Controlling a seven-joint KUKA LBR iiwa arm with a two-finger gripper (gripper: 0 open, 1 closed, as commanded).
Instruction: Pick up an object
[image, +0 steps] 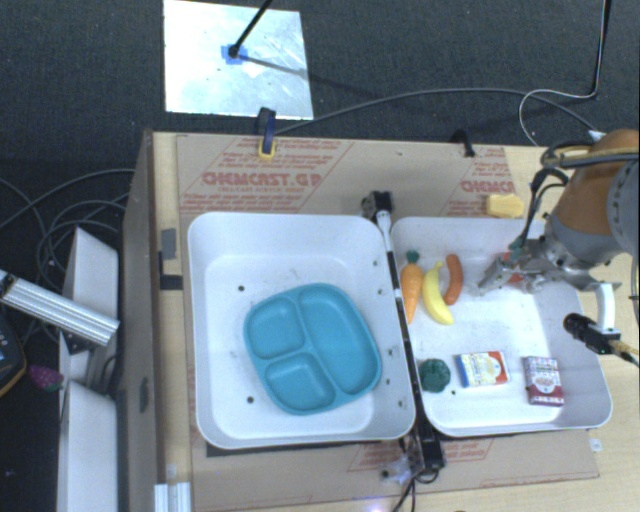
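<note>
One smooth curved yellow banana (436, 295), glossy plastic.

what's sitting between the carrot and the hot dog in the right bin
In the camera view, a banana lies between the carrot and the hot dog, all three side by side near the right bin's left wall.

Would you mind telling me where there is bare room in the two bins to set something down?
Left bin: free floor along the back and left, around the blue plate. Right bin: an open middle patch between the banana and red box. Crowded by the divider, near the carrot.
</note>
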